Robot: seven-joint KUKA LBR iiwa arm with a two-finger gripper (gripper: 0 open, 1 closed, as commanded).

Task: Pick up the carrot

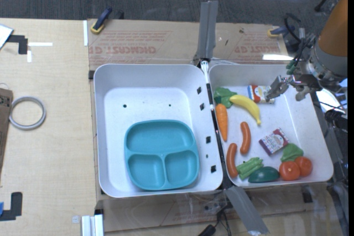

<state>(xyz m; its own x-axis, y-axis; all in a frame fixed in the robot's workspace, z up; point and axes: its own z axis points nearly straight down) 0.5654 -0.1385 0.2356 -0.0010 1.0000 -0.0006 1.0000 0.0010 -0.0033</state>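
Observation:
The carrot is orange and lies lengthwise along the left wall of the right bin, with a green leafy top at its far end. A yellow banana lies just to its right. My gripper hovers over the far right part of that bin, well to the right of the carrot. Its fingers are spread open with nothing between them. One fingertip sits near a small red and white packet.
Two red sausages, a purple packet, green vegetables, a dark green piece and tomatoes lie in the right bin. The left bin holds a teal divided plate. A tape roll lies far left.

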